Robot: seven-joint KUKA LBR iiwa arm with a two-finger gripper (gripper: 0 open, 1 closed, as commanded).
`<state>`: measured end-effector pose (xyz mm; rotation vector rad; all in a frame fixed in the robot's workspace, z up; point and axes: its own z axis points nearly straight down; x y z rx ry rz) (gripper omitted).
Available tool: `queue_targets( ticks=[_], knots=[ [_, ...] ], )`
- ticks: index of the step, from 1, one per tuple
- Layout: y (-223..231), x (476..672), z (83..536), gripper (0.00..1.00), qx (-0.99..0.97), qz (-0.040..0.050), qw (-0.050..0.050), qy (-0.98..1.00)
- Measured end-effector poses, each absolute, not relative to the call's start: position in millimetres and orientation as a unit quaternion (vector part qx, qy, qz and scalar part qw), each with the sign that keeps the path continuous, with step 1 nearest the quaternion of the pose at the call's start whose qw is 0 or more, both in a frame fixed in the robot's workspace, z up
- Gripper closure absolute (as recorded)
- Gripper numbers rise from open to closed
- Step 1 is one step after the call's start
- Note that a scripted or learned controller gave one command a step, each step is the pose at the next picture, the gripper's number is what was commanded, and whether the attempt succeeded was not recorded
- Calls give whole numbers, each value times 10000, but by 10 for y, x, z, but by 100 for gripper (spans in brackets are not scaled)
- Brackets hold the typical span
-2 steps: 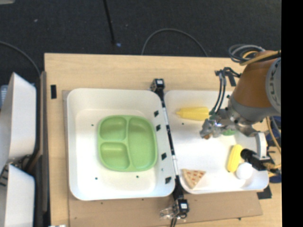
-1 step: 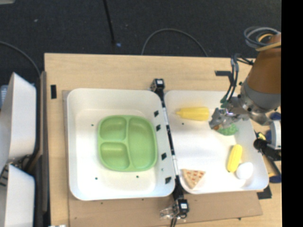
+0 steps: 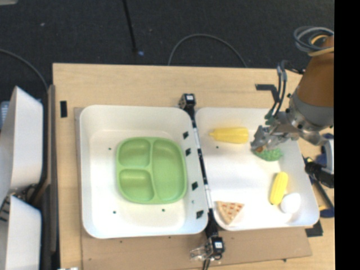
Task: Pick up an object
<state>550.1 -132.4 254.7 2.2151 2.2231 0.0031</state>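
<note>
**Inspector A:** Arm (image 3: 316, 89) position?

**Inspector B:** It enters from the right, orange band above the grey wrist, and is lowered into the right bin (image 3: 236, 176) near its far right side. The gripper (image 3: 263, 143) sits directly on a green object (image 3: 271, 153), likely broccoli. Whether the claw is spread or closed, or has hold of the green piece, I cannot tell.

**Inspector A:** Clearances?

**Inspector B:** The green object lies near the bin's right wall, just right of a yellow corn cob (image 3: 229, 134) at the far side. The bin's middle floor is bare. A second yellow piece (image 3: 278, 187) and a white egg-like item (image 3: 290, 203) touch near the front right corner; a pizza slice (image 3: 229, 211) lies against the front left corner.

**Inspector A:** Count?

**Inspector B:** Right bin: five objects. Left bin (image 3: 95, 167): one green divided plate (image 3: 151, 170), three compartments, set centrally with room on all sides
</note>
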Motion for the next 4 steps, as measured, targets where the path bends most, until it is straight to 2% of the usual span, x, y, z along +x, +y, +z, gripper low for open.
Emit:
queue_targets(
  ticks=[1,3,4],
  knots=[
    [-767,5607,2439,100,7052,1,3,7091],
    [310,5656,2331,100,7049,-6,-9,7093],
    [782,5710,2436,100,7043,11,-1,7099]
  ],
)
